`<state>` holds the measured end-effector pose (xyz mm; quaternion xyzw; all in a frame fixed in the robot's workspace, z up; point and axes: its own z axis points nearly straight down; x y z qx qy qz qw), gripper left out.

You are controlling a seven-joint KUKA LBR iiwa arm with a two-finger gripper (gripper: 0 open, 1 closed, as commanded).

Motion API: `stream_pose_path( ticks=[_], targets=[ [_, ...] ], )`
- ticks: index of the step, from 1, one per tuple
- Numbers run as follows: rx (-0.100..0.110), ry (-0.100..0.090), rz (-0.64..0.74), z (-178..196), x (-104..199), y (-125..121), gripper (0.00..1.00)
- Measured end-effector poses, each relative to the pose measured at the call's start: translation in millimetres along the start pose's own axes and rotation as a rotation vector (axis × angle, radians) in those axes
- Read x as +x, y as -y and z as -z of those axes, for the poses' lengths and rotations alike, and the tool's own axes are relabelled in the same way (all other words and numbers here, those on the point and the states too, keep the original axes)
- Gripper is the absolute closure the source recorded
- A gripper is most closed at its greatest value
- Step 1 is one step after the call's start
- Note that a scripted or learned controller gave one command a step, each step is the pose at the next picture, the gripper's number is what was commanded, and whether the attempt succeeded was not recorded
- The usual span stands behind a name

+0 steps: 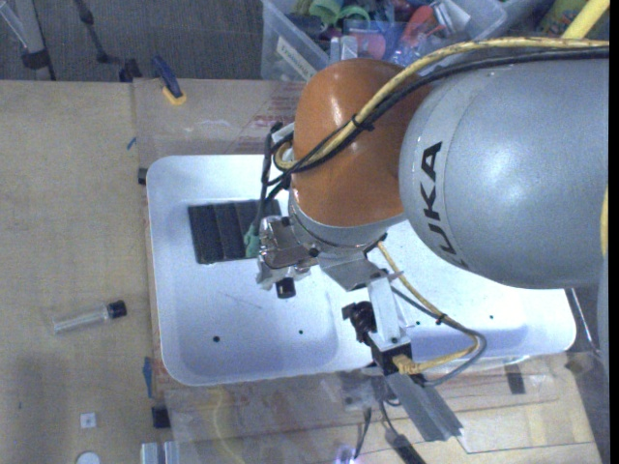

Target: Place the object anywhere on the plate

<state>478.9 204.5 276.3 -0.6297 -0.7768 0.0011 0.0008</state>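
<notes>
My gripper (277,259) hangs low over the left white bin (184,336), just right of a black ribbed rectangular slab (221,232) that lies flat in the bin's far-left part. A small green thing (253,239) shows at the gripper's left side, touching the slab's right edge; I cannot tell whether it is held. The orange band and grey body of the arm (455,153) cover the bin's middle and most of the right bin.
A clear tote of coloured toys (387,13) stands behind the bins. A blue clip (171,85) lies at the back left. A small clear vial (87,315) rests on the bench left of the bin. Yellow cable (435,356) loops near the front edge.
</notes>
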Motion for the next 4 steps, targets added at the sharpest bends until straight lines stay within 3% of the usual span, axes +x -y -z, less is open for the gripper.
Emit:
stream_pose_path(
  ticks=[1, 2, 3, 4],
  targets=[
    [0.002, 0.000, -0.390, -132.2, 9.5, -1.9, 1.00],
    [-0.001, 0.000, -0.715, 73.7, -54.7, 10.9, 1.00],
    [-0.003, -0.001, -1.018, 29.4, -0.9, -42.7, 1.00],
    [-0.003, -0.003, -1.342, -91.5, -8.9, -135.7, 1.00]
  ],
)
